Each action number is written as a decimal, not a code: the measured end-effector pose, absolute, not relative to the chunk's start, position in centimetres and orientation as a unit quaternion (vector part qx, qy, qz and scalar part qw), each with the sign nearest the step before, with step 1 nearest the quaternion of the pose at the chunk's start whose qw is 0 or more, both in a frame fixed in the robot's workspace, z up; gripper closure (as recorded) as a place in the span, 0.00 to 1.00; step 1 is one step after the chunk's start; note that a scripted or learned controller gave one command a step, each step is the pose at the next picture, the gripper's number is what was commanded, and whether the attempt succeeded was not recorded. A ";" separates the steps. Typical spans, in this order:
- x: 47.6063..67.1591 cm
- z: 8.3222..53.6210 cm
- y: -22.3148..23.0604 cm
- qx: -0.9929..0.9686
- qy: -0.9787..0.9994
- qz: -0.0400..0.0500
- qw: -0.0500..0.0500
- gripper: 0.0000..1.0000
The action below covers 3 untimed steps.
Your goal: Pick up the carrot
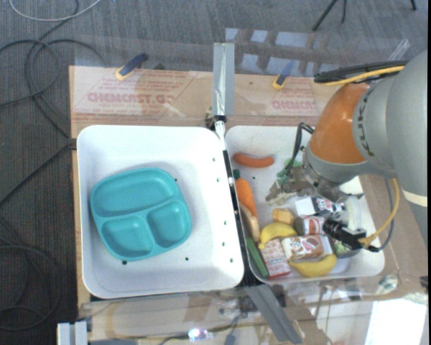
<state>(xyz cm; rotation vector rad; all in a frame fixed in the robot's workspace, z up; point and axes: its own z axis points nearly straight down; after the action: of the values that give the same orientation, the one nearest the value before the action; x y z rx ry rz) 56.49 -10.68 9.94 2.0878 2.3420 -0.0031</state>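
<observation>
The carrot (246,196) is an orange tapered piece lying along the left wall of the right bin (262,138), pointing down toward the front. The gripper (289,186) hangs under the orange wrist band, low in the middle of the right bin, a short way right of the carrot and apart from it. The wrist hides most of the gripper.
In the right bin lie a sausage (253,160) at the back, a yellow banana (276,232), a second banana (314,266), small cartons (296,249) and other toy foods. The left bin (115,139) holds a teal divided tray (140,212).
</observation>
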 end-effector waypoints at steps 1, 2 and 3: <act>58.5 13.9 -15.5 0.667 0.745 -0.003 -0.003 1.00; 58.5 13.9 -15.5 0.667 0.745 -0.003 -0.003 0.00; 58.6 9.4 -11.6 0.545 0.838 -0.002 -0.003 0.00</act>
<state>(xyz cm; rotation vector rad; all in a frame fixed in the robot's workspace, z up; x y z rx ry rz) 58.64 -11.59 9.40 1.7170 2.6381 -0.0070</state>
